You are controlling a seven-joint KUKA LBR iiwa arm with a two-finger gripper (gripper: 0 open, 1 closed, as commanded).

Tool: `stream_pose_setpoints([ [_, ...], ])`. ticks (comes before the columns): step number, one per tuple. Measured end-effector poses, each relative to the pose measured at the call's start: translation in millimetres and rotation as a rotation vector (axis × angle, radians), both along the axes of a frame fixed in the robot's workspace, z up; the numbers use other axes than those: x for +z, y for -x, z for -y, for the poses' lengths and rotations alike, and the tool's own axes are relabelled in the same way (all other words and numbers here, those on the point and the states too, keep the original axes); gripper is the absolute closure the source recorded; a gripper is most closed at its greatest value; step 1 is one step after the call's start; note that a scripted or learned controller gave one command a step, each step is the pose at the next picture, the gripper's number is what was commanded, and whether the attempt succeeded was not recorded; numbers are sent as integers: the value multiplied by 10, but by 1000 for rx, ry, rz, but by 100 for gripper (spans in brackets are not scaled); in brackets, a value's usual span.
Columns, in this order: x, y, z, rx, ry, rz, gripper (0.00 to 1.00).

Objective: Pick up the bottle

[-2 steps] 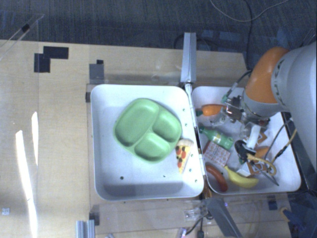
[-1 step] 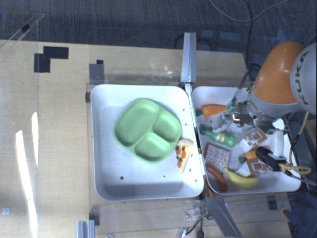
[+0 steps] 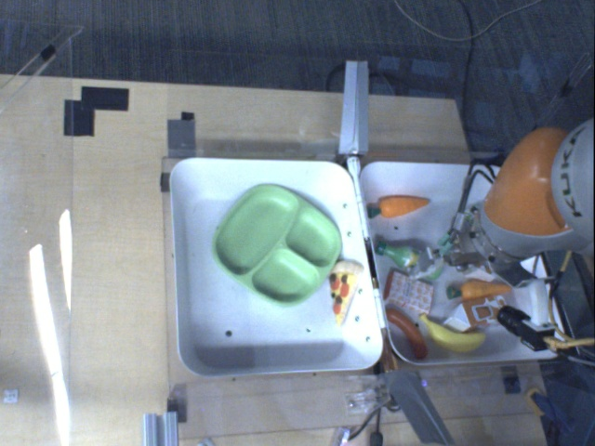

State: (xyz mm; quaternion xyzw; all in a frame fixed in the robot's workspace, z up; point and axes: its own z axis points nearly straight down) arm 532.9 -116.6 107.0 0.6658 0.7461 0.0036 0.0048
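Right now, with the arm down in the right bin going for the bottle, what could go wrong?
1. The small green bottle lies flat in a crowd: the patterned red packet sits close by, so the two-finger gripper may nudge or grab the wrong item.
2. It lies close to the right white bin's left wall, leaving little finger room.

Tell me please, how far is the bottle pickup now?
Done: the gripper has reached the right bin, close to the green bottle. In hand: nothing visibly lifted; the bottle lies among the carrot and banana. Left: grasping and raising it.
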Motion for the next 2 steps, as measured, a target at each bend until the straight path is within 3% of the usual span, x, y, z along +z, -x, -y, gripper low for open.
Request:
stream_pose_setpoints([
  [1,-86,220,221,95,2,26,0],
  [2,24,203,206,95,0,29,100],
])
